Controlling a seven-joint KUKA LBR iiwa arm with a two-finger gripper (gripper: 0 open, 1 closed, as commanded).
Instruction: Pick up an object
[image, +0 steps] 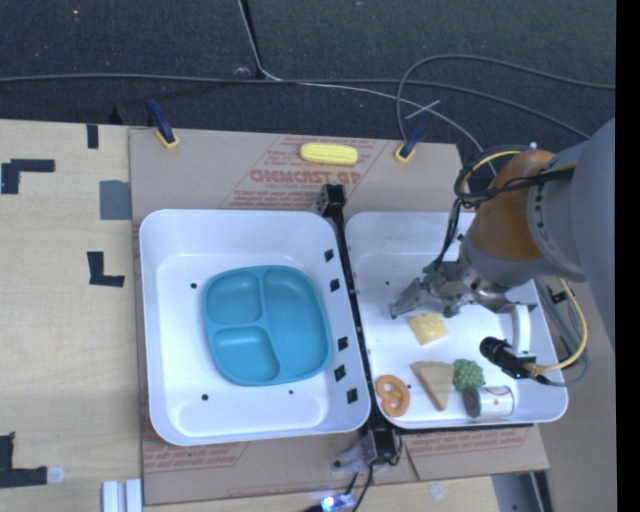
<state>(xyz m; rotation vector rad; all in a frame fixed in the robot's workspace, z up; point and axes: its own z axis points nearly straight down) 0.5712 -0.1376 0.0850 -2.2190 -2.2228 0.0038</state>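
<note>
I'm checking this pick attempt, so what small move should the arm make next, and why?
Probably a short drop straight down toward the yellow cheese wedge. The gripper sits just above it in the right bin, with nothing seen between its fingers, and the wedge lies apart from the pretzel, sandwich slice and broccoli, so it looks like the nearest uncrowded target.

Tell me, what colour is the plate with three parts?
Blue-green plate, seen best in the camera view.
</note>
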